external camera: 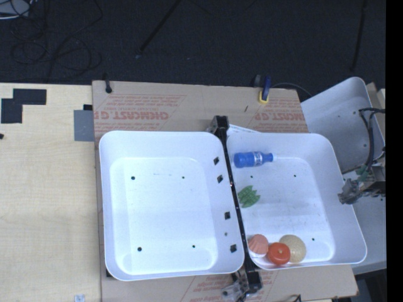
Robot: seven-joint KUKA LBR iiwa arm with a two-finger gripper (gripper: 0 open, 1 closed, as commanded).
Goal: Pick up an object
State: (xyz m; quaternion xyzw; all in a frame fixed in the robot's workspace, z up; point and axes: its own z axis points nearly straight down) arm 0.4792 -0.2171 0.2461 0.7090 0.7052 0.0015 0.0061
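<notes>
The right bin [315,145] holds a few small objects. A blue bottle with a white cap [253,159] lies on its side near the far left corner. A small green leafy piece [249,196] rests by the divider. In the near corner, three things sit touching each other: a pink and white round piece [257,245], a red-orange round piece [278,253] and a tan ball [293,246].
The left bin [113,168] stands beside the right one, with a black divider bar [230,194] between them. A tilted white cover [340,115] and a small dark device with cables [360,189] sit beyond the right bin's right edge.
</notes>
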